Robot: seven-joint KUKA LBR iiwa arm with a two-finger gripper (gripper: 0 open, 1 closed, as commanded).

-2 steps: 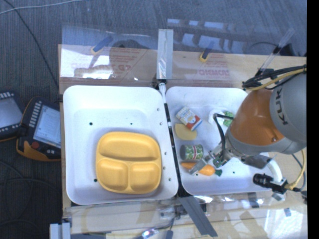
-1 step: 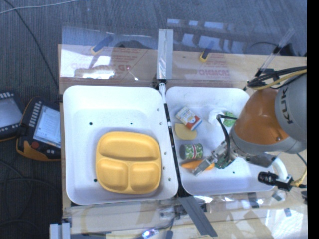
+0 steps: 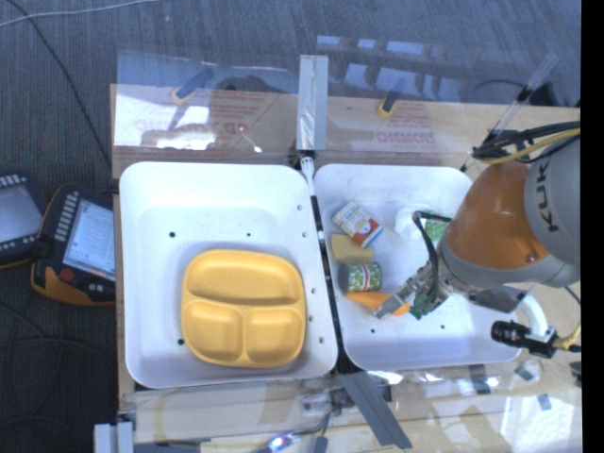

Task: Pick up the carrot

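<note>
The grey arm [image 3: 514,229] with its orange band reaches in from the right over the right bin [image 3: 406,347], its tool [image 3: 408,302] low at the carrot's right end; whether it is spread or pressed together I cannot tell. The carrot [image 3: 370,300] lies below a green can [image 3: 360,276]. The left bin [image 3: 151,206] holds a yellow tray [image 3: 243,307]

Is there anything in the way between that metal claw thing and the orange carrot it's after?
Nothing visible. The gripper sits right at the orange carrot's right end in the right white bin. The green can lies just above the carrot, beside it, not between.
</note>
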